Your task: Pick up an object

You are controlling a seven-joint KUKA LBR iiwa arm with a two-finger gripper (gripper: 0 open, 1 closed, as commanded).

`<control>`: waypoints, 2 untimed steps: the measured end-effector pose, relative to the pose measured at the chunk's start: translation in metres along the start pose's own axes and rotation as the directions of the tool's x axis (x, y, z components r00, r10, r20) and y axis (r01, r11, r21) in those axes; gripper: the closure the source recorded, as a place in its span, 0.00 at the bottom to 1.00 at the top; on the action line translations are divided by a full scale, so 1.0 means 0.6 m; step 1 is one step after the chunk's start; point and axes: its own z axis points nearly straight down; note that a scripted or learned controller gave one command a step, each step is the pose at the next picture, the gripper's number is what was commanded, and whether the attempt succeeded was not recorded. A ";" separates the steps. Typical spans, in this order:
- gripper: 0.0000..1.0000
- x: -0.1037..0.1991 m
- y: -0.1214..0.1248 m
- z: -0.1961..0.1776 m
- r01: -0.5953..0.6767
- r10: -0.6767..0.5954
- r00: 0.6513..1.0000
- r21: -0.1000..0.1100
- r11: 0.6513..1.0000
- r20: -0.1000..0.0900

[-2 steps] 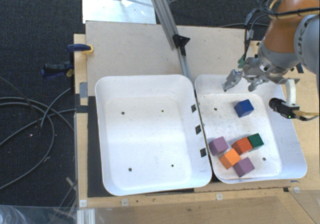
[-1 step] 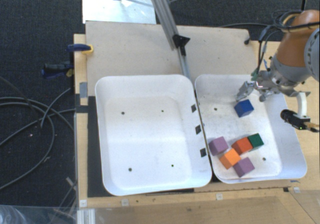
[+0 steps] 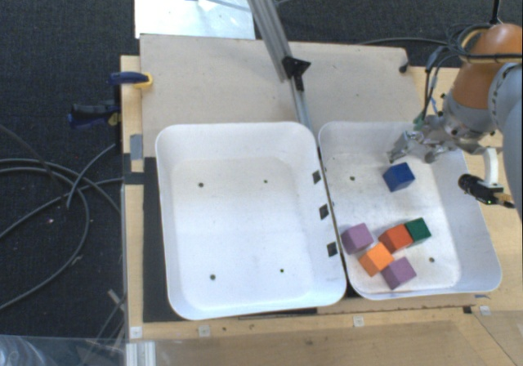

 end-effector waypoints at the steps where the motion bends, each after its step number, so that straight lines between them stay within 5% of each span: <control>1: 0.00 0.057 -0.066 -0.004 0.002 -0.002 1.000 -0.001 1.000 0.000; 2: 0.00 0.047 -0.097 -0.004 0.001 -0.001 1.000 -0.002 1.000 0.002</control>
